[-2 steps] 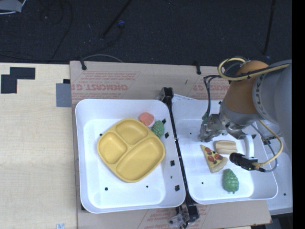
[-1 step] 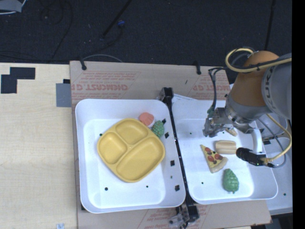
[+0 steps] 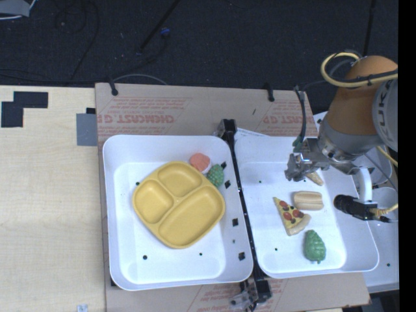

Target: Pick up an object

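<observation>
In the right bin (image 3: 266, 252), my gripper (image 3: 299, 169) hangs low near the back, under the orange-banded wrist. A small tan piece (image 3: 316, 178) shows right beside it on its right, partly hidden by it; whether it is gripped is unclear. In front of the gripper lie a hot dog bun (image 3: 307, 200), a pizza slice (image 3: 290, 215) and a green leafy toy (image 3: 314, 246), all resting on the bin floor and apart from the gripper.
The left bin (image 3: 123, 252) holds a yellow divided plate (image 3: 179, 203), with an orange-red piece (image 3: 199, 162) and a small green piece (image 3: 216, 174) at its back right. A black divider (image 3: 235, 187) runs between the bins. A black part (image 3: 354, 207) sticks over the right bin's right side.
</observation>
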`<state>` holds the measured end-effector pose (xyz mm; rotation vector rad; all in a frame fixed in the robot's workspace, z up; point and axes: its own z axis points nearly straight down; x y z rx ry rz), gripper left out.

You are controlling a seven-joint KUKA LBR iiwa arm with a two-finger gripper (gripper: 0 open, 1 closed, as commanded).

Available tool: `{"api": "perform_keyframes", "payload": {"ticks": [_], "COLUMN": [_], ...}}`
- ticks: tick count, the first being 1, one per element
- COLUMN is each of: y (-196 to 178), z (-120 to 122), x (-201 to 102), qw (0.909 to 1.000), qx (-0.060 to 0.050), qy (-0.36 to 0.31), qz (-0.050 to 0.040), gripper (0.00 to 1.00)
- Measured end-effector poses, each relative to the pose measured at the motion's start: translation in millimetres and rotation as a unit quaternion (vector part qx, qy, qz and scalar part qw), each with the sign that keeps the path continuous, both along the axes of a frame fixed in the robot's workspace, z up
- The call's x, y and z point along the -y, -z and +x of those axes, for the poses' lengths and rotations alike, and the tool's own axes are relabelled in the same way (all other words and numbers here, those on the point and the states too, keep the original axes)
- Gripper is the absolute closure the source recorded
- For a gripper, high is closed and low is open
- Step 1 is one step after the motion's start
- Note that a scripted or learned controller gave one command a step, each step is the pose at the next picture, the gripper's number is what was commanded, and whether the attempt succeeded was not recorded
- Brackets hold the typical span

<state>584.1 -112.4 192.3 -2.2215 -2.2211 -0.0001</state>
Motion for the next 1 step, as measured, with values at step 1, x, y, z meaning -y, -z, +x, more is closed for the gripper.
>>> {"api": "perform_keyframes", "payload": {"ticks": [1], "y": [-48.9], "z": [-6.3], "x": [8.0], "qw": [1.0], "qx": [0.001], "qy": [0.003], "qz": [-0.0004], "gripper": [1.0]}}
